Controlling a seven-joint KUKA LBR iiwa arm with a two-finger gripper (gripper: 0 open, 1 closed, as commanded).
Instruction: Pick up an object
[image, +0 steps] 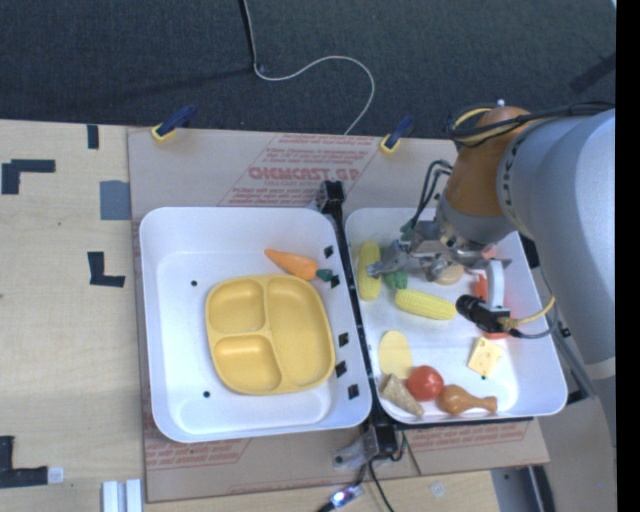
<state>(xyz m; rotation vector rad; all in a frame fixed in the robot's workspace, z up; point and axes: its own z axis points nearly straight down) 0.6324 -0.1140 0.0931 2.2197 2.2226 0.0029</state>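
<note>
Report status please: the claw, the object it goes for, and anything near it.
Claw low in right bin, nothing seen held. Corn cob just beside it. Yellow piece close at left.

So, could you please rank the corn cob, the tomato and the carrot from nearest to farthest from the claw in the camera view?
1. Corn cob: right bin, just below the claw.
2. Tomato: right bin, toward its front edge.
3. Carrot: left bin, above the yellow tray.

Claw (392, 262) low over right bin's (545, 395) toys
</note>
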